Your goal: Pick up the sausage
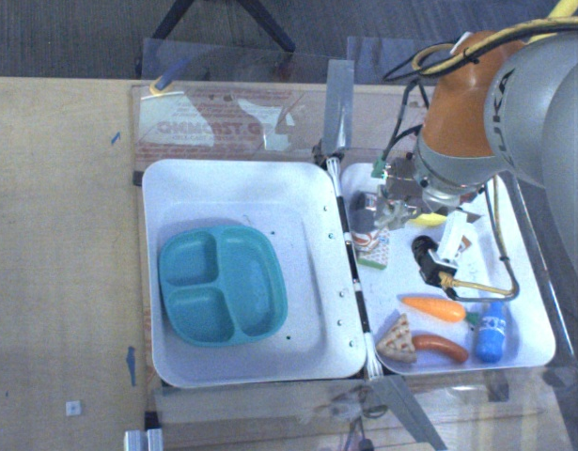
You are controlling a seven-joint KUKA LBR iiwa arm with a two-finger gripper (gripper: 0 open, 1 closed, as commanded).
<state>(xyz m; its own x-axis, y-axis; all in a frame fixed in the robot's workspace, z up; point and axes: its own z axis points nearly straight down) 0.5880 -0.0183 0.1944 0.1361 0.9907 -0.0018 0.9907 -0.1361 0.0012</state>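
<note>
Closest to me, at the front edge of the right-hand bin (535, 338), lies the sausage (442, 348), reddish-brown and set roughly crosswise. One end nearly touches a wedge of pizza (397, 339) tucked into the bin's front corner by the divider, and the other end lies just beside a small blue bottle (492, 333). Just behind the sausage is an orange carrot (434, 308) with its green tip pointing toward the bottle. These four form a loose cluster, all lying flat on the white floor. Farther back in the same bin the gripper (387, 209) hangs low near the wall the two bins share, well apart from the sausage. From where I stand I cannot tell whether it is spread or closed, and I see nothing clearly held in it. Right below it a small carton (373, 250) with green and red markings sits close against that wall. Whether the gripper touches it is hard to say. A bit of something yellow (426, 220) peeks out beside the wrist, mostly hidden. The arm (500, 92) — grey, with its orange band — comes in over the bin's far right corner. In the left-hand bin (176, 184) a teal divided plate (221, 285) lies alone, slightly skewed, toward the front. Both bins rest on the pale wooden bench (54, 252).
</note>
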